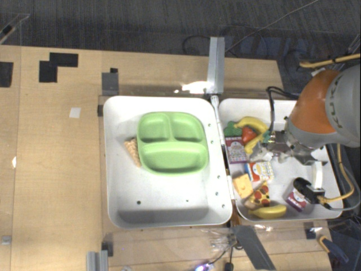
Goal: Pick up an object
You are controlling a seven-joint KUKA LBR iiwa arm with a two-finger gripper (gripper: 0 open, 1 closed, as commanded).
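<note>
The right bin (333,208) holds several toy foods. A yellow banana (252,122) and a red pepper (248,134) lie at its far left, next to a green item (232,131) and a purple box (235,150). A cheese wedge (242,185), a pizza slice (259,196), a second banana (269,210) and a purple can (296,199) lie nearer the front. My gripper (269,145) hangs low over the middle of this bin, just right of the pepper and above a white carton (262,171).
The left bin (118,202) bears a green divided plate (171,141) with a tan cracker (132,149) at its left edge. The grey arm with its orange band (316,109) covers the right bin's far right. A metal post (215,64) stands behind the bins.
</note>
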